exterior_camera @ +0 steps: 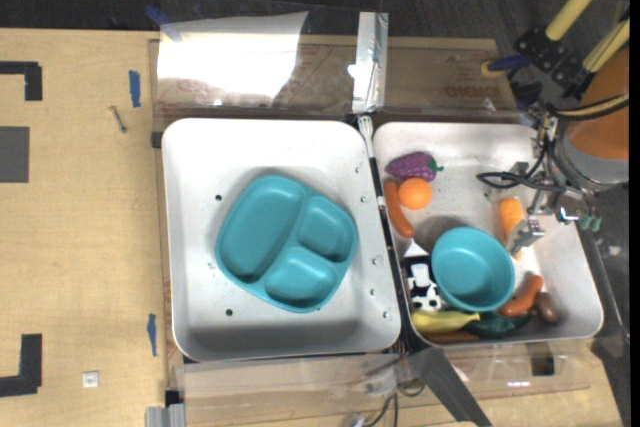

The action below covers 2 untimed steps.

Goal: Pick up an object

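Now the claw is down in the right bin, looking for a toy to grab.

On the left, the shallow white left bin (190,175) holds a teal plastic plate with three parts (287,240). Next comes the shallow white right bin (585,300), and it is full of toys: a purple toy with a green top (412,165), a round orange ball (413,194), a yellow toy banana (445,320) and a round teal plastic bowl (472,267). Just right of the bowl lies a small orange toy piece (511,213). The metal claw (528,227) hangs right beside that piece, under the grey arm with the orange band (600,140). I cannot tell if the claw is apart or together, or if it has anything. I think the grab is in hand but not done. The next move needs the claw to close on the orange piece, then lift slowly.
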Available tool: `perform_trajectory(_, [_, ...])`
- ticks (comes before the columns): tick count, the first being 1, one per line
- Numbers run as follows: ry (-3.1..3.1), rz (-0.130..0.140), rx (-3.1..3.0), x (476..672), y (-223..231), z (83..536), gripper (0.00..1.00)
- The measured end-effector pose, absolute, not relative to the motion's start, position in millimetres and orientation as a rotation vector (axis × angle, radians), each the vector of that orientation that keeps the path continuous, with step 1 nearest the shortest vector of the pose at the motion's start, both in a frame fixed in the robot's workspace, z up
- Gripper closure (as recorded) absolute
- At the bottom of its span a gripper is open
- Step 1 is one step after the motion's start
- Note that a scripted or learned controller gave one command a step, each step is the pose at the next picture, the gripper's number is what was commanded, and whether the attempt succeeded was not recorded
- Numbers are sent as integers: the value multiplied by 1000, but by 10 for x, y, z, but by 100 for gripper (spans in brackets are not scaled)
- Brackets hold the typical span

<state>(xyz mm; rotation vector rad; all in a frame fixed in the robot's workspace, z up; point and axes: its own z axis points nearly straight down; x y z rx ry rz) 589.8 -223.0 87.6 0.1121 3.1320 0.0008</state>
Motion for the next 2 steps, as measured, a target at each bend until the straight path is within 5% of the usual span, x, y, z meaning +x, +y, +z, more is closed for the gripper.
perform_trajectory(1, [3118,-3,292,5617,-2063,882,0])
perform_trajectory(2, [3108,-4,286,5657,-2051,1011,100])
